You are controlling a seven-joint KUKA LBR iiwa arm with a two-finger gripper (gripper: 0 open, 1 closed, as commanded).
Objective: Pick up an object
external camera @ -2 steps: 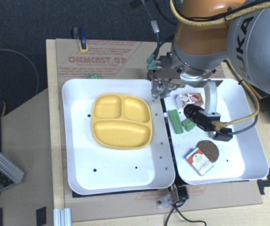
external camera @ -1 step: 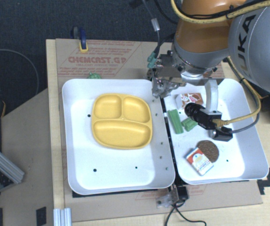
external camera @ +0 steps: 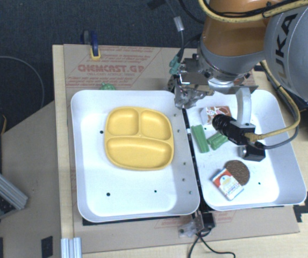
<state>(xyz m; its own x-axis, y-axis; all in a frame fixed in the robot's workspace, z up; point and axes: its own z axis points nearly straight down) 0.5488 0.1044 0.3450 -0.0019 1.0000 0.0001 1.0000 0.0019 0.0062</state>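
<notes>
The gripper (external camera: 187,97) hangs low over the rim where the two bins meet, at their far end, and I cannot tell its state, nor see anything in it; my guess is that it is placed there to work down into the right bin (external camera: 283,184). That bin holds the likely targets: two green cylinders (external camera: 207,138), a small red-and-white packet (external camera: 219,112), a brown round disc (external camera: 238,171) and a small carton (external camera: 228,185). The left bin (external camera: 89,187) holds a yellow divided plate (external camera: 139,138).

Yellow tray (external camera: 139,137) in left bin (external camera: 89,187) — gripper (external camera: 188,97) above the divide (right bin (external camera: 283,181) cluttered).
</notes>
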